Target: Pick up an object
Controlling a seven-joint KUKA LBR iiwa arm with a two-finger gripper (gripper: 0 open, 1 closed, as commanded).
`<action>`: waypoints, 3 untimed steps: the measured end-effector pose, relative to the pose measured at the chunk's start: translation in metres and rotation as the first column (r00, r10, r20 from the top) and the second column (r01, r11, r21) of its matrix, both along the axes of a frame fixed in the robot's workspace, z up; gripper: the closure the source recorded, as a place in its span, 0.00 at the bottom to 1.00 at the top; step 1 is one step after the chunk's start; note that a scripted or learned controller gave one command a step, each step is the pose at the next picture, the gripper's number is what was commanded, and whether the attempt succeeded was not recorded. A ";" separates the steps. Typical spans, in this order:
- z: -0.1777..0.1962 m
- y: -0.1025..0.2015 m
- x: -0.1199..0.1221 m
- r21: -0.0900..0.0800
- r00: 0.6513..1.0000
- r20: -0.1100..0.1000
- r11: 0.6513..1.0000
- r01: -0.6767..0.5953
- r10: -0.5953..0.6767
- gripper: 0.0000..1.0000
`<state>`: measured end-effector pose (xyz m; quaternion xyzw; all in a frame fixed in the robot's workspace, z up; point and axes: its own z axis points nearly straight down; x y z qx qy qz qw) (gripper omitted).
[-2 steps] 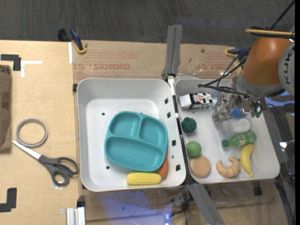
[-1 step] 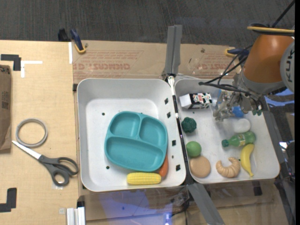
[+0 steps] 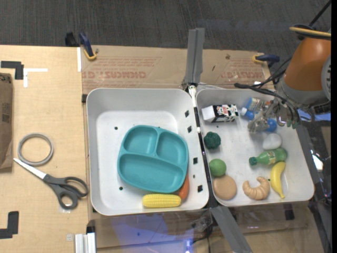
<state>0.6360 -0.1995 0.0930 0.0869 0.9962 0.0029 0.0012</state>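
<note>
My gripper [image 3: 260,121] hangs low over the back of the right bin [image 3: 300,194], below the orange band [image 3: 308,62] of the arm. It is right over a blue object [image 3: 270,124], with another blue and white piece [image 3: 253,106] just behind it. A white lump [image 3: 272,140] lies in front of the gripper. A small black and white carton [image 3: 221,113] lies to its left. Further forward are a green bottle [image 3: 268,157], a banana [image 3: 277,179], a croissant [image 3: 256,188], a tan bun [image 3: 225,187], a green ball [image 3: 217,167] and a dark broccoli [image 3: 212,139].
The left bin [image 3: 100,141] holds a teal divided plate [image 3: 152,158], a corn cob [image 3: 161,200] and a carrot [image 3: 184,187]. On the bench to the left lie scissors [image 3: 55,182] and a tape ring [image 3: 35,148]. A grey post [image 3: 195,54] stands behind the bins.
</note>
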 end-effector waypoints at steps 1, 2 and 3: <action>0.000 -0.004 -0.001 -0.004 1.000 0.000 1.000 0.003 -0.003 0.00; 0.000 0.000 -0.029 -0.005 0.997 0.000 0.997 0.072 -0.072 0.00; -0.001 0.003 -0.032 -0.006 0.997 -0.001 0.997 0.074 -0.074 0.00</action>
